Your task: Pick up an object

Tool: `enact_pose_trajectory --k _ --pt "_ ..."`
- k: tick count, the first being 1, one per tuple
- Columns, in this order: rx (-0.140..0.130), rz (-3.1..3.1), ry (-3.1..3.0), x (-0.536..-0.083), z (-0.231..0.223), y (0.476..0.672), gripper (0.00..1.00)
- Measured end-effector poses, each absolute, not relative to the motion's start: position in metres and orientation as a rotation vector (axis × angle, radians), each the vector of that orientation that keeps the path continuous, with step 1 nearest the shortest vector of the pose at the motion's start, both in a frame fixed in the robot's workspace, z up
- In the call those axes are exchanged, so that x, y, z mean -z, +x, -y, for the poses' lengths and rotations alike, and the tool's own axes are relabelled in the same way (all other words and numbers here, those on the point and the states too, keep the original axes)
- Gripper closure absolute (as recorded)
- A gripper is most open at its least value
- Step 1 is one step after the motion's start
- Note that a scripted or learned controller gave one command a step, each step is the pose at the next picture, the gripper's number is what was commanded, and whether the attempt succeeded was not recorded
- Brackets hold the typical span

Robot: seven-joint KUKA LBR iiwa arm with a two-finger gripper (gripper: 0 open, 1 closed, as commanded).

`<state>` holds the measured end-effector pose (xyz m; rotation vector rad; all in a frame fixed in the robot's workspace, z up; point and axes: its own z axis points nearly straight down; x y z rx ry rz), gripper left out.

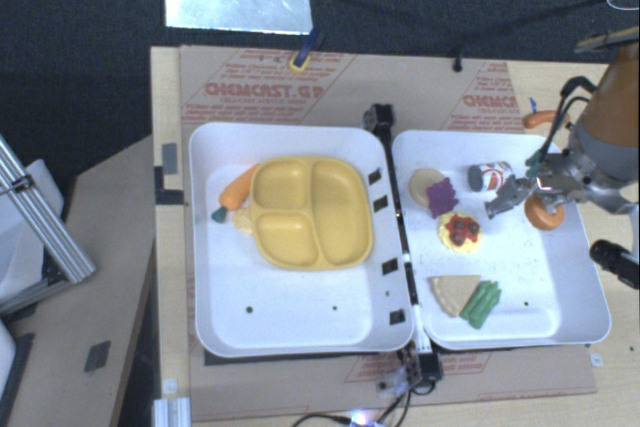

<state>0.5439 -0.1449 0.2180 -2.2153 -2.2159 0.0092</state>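
A: Dark carpet is surrounding a pale bench (170,245) that is carrying two shallow white bins; the left white bin (300,320) is holding a yellow sectioned plastic plate (305,213) with an orange toy carrot (238,186) lying against its left edge

B: And the right white bin (530,265)?

A: It is holding the loose pieces: a purple block (442,196) touching a tan round piece (427,183), a small red-and-white can (490,176), a yellow disc with red topping (460,230), an orange round toy (546,213), and a tan wedge (453,292) beside a green ridged piece (481,303)

B: How far along is the pick?

A: I am judging it barely begun; the grey arm's gripper (512,193) is hanging over the right bin, near the can and the orange toy, and nothing is sitting between its fingers; every piece is lying on the bin floor, so choosing, closing and lifting are all remaining

B: Is the pincer standing apart or together?

A: I cannot tell; it is looking dark and blurred at this slant; the arm is being cut off at the right edge, and what the tan pieces are is staying unclear
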Motion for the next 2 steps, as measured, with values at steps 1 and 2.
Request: enact_pose_trajectory --k 1,2 --pt "0.001 2.225 -2.219 -0.224 0.145 0.547 0.00" --pt "-0.001 2.222 -2.218 -0.169 0.134 0.544 0.00"
